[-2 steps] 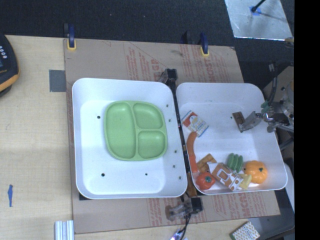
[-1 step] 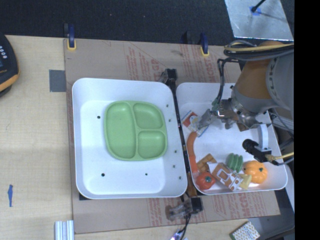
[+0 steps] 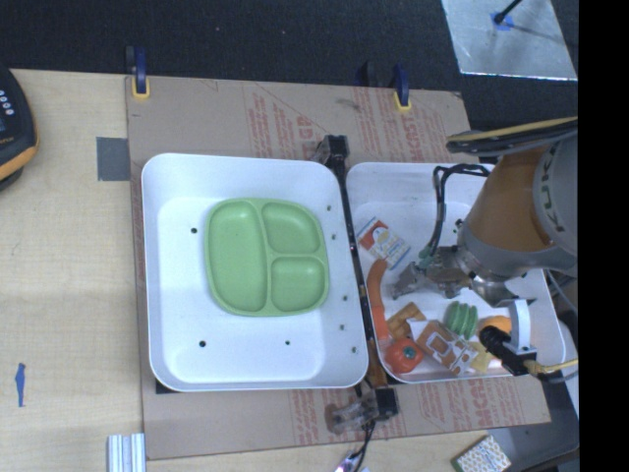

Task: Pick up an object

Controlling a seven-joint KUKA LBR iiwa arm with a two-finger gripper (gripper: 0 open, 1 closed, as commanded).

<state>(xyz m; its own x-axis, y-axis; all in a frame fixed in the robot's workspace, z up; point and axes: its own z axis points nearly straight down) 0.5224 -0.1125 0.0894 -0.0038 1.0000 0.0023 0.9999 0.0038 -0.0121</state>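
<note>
Grey metal pincer [image 3: 408,281] is seen low in the right bin [image 3: 393,180], its opening not discernible, just above a green ridged object [image 3: 459,319] among cluttered items.

A grey arm [image 3: 555,190] with a broad orange band [image 3: 511,205], a black cable [image 3: 439,205] looping alongside, and seemingly dull metal gripper [image 3: 418,278] hardware.
</note>
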